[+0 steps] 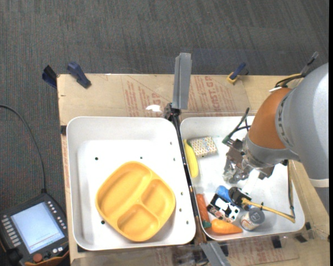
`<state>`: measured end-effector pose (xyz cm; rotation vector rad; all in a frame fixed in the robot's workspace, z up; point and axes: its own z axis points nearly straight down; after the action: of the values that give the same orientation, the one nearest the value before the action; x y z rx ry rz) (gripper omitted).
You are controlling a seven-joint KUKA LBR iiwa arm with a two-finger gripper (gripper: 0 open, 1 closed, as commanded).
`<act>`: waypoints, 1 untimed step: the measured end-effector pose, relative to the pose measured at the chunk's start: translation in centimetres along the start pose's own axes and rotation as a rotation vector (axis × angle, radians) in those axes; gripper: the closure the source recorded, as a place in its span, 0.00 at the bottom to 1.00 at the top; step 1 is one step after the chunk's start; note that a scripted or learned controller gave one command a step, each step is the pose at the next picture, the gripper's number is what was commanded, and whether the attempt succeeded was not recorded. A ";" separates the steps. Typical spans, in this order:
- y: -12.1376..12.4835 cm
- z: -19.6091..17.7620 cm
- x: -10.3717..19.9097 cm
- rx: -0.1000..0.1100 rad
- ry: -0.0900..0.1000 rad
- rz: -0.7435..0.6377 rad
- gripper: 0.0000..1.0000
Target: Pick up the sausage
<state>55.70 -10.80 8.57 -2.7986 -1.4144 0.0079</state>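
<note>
Reaching the reddish-brown, finger-shaped sausage [201, 205] is the step in hand. It lies in the right-hand shallow white bin [277, 184], lengthwise against that bin's left wall and near the front corner. The grey gripper [236, 170] hangs over the middle of the same bin, apart from the sausage and further back. From this angle I cannot tell whether the gripper is spread or closed, and nothing is visibly held in it.

To do this well, the arm should probably travel left and toward the front edge first, then descend. The grasp likely works best across the sausage's short width, so the wrist should turn until the closing line runs from the wall toward the bin's middle.

The wall is the main difficulty, since there looks to be little room on that side. Clutter is the other: an orange plastic carrot with a green tip [226, 227] lies just beside the sausage's front end, and a blue, black and white toy [226, 202] sits close on the inner side. A yellow banana [192, 159] lies along the same wall further back. Aiming at the sausage's middle keeps clear of all 3.
</note>
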 end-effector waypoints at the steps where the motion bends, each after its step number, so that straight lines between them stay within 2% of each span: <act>1: 0.4 -4.2 -8.9 -0.002 0.001 -0.151 1.00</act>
<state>50.75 -18.24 12.75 -2.6845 -1.6224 0.0040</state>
